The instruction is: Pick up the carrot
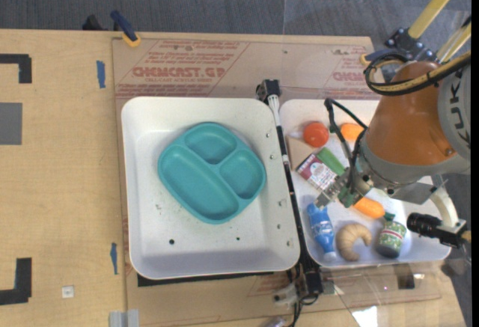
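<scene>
The carrot (370, 206), a short orange piece with a green bit at its left end, lies in the right bin (441, 252) near the middle. The arm's orange wrist band (408, 127) covers much of that bin. My gripper (344, 194) is low in the bin, right at the carrot's left end and partly over it. The wrist hides how the gripper stands against the carrot, and I cannot make out whether it touches it.
The right bin also holds a red tomato (315, 134), an orange item (350, 131), a snack packet (319, 172), a blue bottle (322, 228), a croissant (352, 239) and a dark green item (390, 237). The left bin (142, 168) bears a teal divided plate (212, 171).
</scene>
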